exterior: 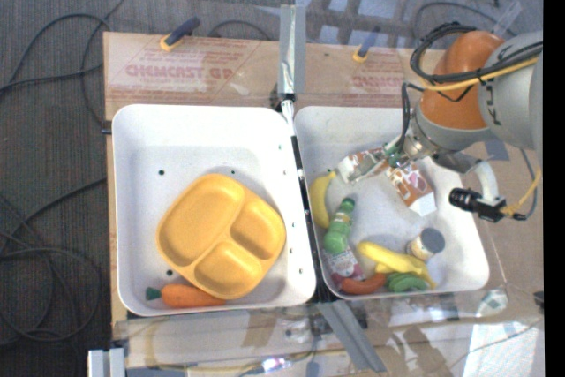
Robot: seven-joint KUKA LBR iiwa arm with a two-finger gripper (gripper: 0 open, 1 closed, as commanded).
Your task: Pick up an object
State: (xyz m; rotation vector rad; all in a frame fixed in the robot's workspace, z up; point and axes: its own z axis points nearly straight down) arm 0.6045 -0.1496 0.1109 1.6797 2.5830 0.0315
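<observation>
My gripper (396,154) reaches down into the back of the right bin (459,274), below the orange wrist band (459,88). Its tip is at the top edge of a crinkled white and red snack packet (410,187); whether it touches the packet is unclear. A second small printed packet (360,163) lies just to the left of the tip. Also in this bin are a yellow banana (320,197), a green bottle (339,229), a yellow pepper-like piece (388,258), a small grey-lidded jar (429,243), a green toy (406,282) and a red piece (362,284).
The left bin (141,146) holds a yellow divided plate (222,234) and an orange carrot (184,297) at its front edge. A black connector with a yellow cable (477,201) hangs off the arm over the right bin's right side. A metal strip (288,57) runs between the bins.
</observation>
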